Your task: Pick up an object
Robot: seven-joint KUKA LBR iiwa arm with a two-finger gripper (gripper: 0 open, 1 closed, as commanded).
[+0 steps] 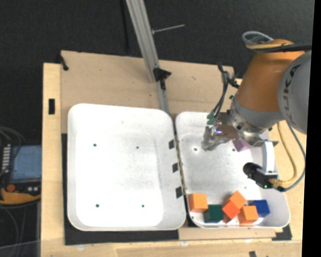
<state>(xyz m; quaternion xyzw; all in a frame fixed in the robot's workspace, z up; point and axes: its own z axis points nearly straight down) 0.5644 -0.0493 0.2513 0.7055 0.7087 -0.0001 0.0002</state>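
- Camera view: the grey arm with the orange band point(265, 77) is reaching in from the right and hanging over the upper part of the shallow white right bin point(199, 165).
- Its two-finger gripper point(211, 140) is pointing down over the bin's upper left area; how far apart it stands cannot be told, and nothing is showing in its grasp.
- A small purple block point(240, 145) is peeking out just beside the wrist, partly hidden by the arm.
- Along the bin's near edge, a cluster of blocks is lying well apart from the gripper: an orange cube point(198, 201), a dark green block point(215, 213) just beside it, a red-orange block point(232, 205), another orange block point(248, 214) and a blue cube point(261, 207) at the right end.
- The shallow white left bin point(121, 166) is sitting side by side with the right one on the pale wooden bench point(98, 79).
- A grey metal post point(146, 44) is slanting up from the bench behind the bins.
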